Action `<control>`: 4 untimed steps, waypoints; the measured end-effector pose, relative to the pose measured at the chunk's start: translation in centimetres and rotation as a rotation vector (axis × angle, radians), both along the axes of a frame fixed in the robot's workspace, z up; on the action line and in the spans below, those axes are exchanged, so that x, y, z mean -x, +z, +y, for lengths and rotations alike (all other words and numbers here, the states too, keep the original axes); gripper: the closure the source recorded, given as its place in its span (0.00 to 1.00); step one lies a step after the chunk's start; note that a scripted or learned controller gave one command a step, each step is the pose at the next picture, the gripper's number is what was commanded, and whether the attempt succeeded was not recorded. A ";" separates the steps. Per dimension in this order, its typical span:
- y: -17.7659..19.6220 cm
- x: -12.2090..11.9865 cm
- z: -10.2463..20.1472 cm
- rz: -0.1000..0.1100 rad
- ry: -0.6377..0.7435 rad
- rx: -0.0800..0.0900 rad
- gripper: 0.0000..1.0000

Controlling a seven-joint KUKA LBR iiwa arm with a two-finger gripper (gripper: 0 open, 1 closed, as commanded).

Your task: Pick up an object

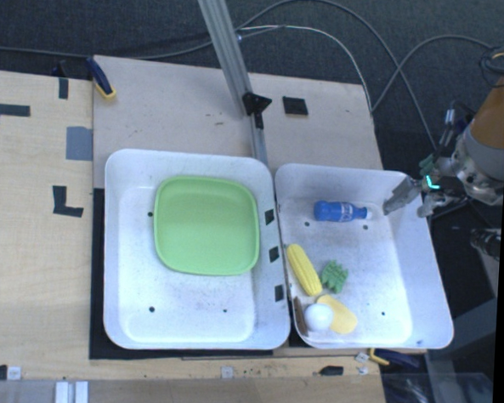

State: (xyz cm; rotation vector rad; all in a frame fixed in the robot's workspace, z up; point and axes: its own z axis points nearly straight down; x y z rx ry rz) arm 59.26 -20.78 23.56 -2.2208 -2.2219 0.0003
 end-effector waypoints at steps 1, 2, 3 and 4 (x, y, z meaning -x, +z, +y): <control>0.0 0.0 0.0 0.000 0.000 0.000 0.00; -4.3 -0.3 0.0 0.004 0.000 -0.001 0.00; -10.0 0.7 -0.2 0.004 0.000 -0.001 0.00; -14.7 0.7 -0.2 -0.001 0.000 0.000 0.00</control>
